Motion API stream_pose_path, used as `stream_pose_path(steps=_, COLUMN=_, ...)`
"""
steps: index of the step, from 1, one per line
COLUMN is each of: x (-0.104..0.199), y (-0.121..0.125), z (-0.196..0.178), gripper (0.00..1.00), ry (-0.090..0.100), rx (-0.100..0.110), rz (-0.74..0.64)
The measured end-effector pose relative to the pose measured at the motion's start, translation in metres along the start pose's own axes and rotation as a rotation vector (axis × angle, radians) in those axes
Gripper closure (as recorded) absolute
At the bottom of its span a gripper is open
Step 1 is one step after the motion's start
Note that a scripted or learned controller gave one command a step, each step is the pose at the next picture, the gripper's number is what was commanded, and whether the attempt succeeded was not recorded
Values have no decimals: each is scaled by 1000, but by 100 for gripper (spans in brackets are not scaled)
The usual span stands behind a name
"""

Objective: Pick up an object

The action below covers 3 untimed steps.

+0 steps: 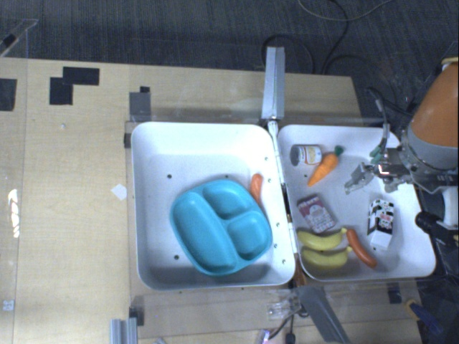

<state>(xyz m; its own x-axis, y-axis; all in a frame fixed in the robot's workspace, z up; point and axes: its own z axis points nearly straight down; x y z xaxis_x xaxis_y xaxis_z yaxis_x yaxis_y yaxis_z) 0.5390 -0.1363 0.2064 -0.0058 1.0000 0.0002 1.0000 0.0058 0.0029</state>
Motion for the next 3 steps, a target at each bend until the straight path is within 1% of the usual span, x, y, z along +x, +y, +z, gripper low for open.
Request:
stream_pose_path(steps=1, x=-36, y=-21, z=46, gripper=0, ry=-1, rx=-1, rz=-68)
stream_pose_path(steps=2, x=-36, y=-21, z=46, gripper=0, ry=-1, rx=-1, rz=-68)
stream_pose_path(steps=3, x=-69, y=-46, z=31, gripper=0, ry=-2, rx=-3, rz=-79)
